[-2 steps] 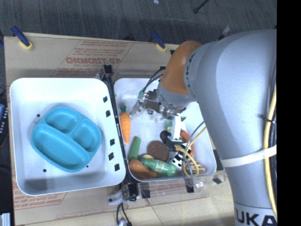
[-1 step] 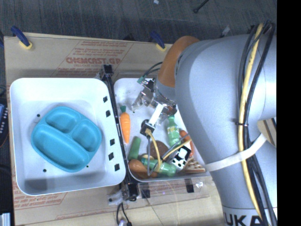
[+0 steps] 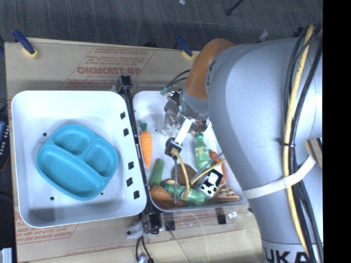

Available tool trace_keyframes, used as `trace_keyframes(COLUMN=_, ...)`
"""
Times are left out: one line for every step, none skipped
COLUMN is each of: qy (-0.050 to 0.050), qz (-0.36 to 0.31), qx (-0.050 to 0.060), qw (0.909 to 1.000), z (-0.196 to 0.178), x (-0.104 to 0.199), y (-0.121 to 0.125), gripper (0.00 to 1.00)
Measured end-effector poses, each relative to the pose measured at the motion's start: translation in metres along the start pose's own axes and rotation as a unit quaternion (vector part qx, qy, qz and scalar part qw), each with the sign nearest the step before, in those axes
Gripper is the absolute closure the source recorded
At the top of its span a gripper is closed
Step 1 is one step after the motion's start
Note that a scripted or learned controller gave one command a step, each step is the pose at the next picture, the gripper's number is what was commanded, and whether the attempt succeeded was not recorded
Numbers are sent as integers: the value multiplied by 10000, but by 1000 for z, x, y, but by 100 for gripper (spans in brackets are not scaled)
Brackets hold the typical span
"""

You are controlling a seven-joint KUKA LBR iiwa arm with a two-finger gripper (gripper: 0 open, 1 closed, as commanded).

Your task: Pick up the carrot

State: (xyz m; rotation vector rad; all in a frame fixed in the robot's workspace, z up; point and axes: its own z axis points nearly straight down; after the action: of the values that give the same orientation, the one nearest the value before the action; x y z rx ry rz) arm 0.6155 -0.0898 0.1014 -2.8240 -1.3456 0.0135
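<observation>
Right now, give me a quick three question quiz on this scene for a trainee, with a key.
1. True or false: the blue plate sits in the left bin.
2. Where does the carrot lie?
A. on the plate
B. in the right bin, beside its left wall
C. on the bench outside the bins
3. Fill in: in the camera view, the green bottle lies to the carrot's ___.

Key: 1 true; 2 B; 3 right.
</observation>
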Motion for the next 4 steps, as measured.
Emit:
trace_keyframes(qy=-2, qz=-13, qx=7, qw=10000, z=0, x=0, y=0, gripper=0)
trace_keyframes(qy=-8, qz=-69, qx=27, qw=10000, z=-10, x=2, y=-1, gripper=100)
trace_keyframes(qy=-10, qz=-82, qx=33, qw=10000, z=-9, x=2, y=-2, gripper=0)
trace_keyframes(qy=-17, qz=1077, qx=-12, qw=9942, z=11, x=-22, y=-23, gripper=0)
